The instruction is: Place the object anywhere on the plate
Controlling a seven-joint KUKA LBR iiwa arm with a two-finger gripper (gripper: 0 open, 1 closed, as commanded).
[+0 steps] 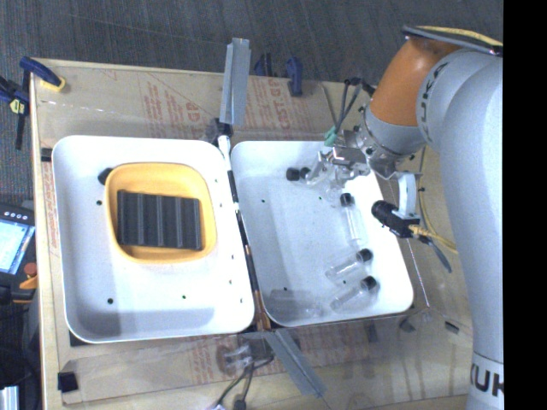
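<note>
A yellow plate point(161, 174) with a dark ribbed centre lies in the left bin point(85, 306). Several clear vials with black caps lie in the right bin point(282, 254). One vial point(302, 174) rests at the bin's far side, right beside my gripper point(340, 162). Another vial point(349, 219) lies lengthwise just below the gripper. Two more vials point(349, 267) point(355, 294) sit near the front right corner. The gripper hangs low over the far right part of the right bin, and its tips blend with the clear vial there.
A small dark thing point(104, 176) peeks out at the plate's left rim. Blue clamps point(295, 73) hold the wooden board at the back, and a metal bar point(234, 79) stands between the bins. A divider ridge point(239, 229) separates the two bins.
</note>
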